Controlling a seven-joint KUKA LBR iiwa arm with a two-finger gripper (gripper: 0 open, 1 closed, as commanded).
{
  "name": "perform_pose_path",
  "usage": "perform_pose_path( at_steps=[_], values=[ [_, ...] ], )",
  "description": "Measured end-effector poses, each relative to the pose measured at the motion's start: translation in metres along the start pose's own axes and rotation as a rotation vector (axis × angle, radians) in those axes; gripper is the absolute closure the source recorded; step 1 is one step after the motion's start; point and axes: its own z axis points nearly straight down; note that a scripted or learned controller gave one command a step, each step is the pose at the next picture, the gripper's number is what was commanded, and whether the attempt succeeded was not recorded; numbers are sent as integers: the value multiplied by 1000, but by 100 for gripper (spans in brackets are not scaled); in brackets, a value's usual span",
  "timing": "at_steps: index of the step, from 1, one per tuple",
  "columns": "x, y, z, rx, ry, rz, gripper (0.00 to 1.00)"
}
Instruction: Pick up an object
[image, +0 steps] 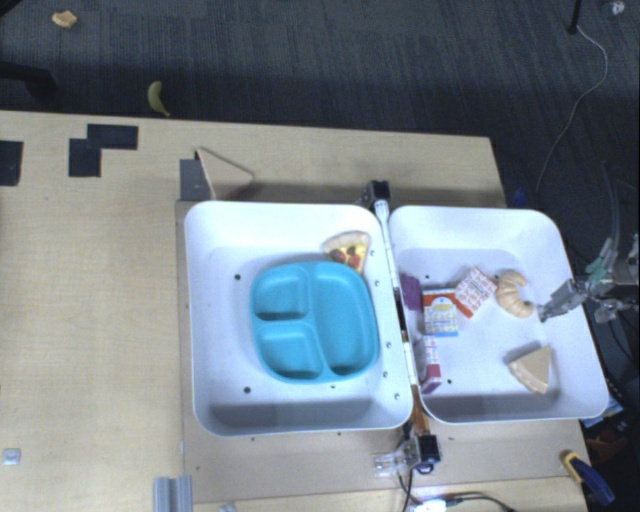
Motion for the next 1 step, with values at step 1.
perform_pose_path(
  at_steps=[1],
  values=[
    [-9, -1, 147, -1, 0, 2, 0]
  ],
)
